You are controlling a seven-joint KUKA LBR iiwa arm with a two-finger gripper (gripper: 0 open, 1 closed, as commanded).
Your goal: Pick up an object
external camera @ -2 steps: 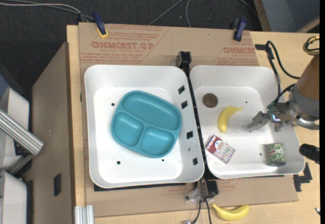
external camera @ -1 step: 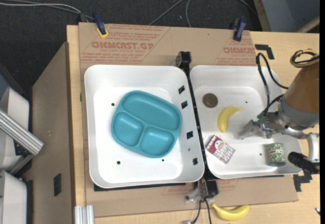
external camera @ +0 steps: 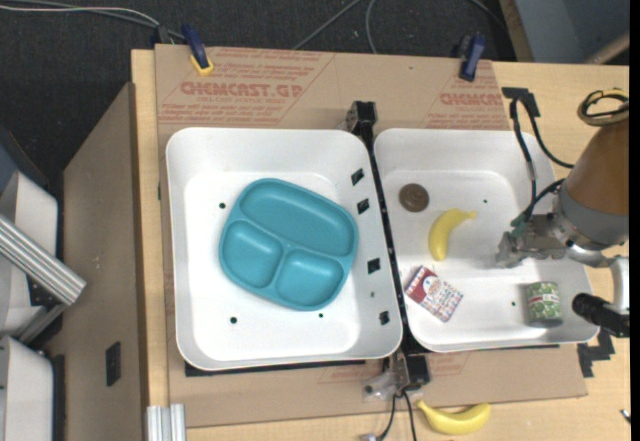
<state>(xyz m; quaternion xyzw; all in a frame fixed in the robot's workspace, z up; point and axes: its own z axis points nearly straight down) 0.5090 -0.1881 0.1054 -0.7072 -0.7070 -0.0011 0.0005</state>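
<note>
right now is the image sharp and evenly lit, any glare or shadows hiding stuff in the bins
Camera view: lighting is soft and even, with no harsh glare on the white bins; the blue divided plate and the banana read clearly. Faint shadows sit under the banana and beside the gripper. The gripper itself is slightly soft and small. The print on the small green can is too blurred to read.

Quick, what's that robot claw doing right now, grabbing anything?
Gripper: low in the right bin, beside the banana; open or closed cannot be told.
</note>
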